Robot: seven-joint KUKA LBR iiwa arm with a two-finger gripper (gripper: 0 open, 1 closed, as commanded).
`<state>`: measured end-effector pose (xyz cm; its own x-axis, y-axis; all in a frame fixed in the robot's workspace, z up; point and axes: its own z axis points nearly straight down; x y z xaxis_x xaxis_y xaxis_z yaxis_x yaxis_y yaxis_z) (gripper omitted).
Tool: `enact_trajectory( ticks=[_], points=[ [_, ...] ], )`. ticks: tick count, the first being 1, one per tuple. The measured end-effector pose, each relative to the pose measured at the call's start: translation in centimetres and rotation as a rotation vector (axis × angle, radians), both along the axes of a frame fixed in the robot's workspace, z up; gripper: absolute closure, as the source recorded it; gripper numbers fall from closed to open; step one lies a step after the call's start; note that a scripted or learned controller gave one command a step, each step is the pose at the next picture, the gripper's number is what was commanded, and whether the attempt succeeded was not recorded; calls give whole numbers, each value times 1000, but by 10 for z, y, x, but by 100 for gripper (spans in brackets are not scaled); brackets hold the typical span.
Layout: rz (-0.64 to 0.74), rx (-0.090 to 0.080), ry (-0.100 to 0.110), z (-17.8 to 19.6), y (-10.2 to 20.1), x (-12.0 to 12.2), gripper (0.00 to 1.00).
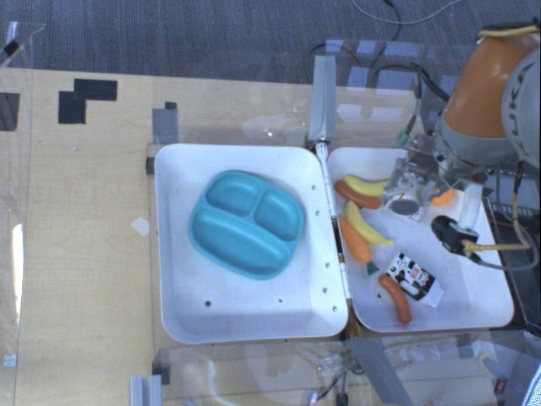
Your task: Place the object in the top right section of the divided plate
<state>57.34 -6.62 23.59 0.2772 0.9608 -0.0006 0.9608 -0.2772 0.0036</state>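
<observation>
Starting at the far left, pale wood desk (76, 227) w/ a few black tape marks near its top edge, then the left bin (182, 303), white & shallow, w/ rounded corners. Sitting in it, a bit left of centre & turned at a slant, is the divided plate (246, 223), teal blue, 3 sections: one long section along the lower-left side, 2 smaller ones along the upper side. Nothing lies on the plate; its top right section is bare. Between the bins runs a metal rail w/ a grey bracket above it. Right bin (461, 307) touches the left one along that rail & holds the food toys: red-brown sausage (358, 196) near the top left w/ a yellow banana (365, 184) just above & touching it, 2nd banana (366, 226) below those, orange carrot (356, 240) beside it toward the rail, a black-and-white packet (412, 277) lower down, and a 2nd sausage (396, 299) just beside the packet near the bin's bottom edge. End effector (406, 194) hangs over the upper middle of the right bin, close to the first banana & sausage; can't tell if it's spread or pressed together, metal parts blur together. Small orange piece (442, 198) just right of it. Grey arm w/ orange band (486, 83) comes in from upper right, cables trailing.
</observation>
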Motion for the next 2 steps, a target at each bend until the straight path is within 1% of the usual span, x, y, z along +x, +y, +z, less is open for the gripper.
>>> enact_trajectory(
  ticks=[1, 2],
  points=[
    [-30, 2, 0, -27, 105, -3, 100],
    [-45, 3, 2, -49, 209, 20, 100]
  ],
)
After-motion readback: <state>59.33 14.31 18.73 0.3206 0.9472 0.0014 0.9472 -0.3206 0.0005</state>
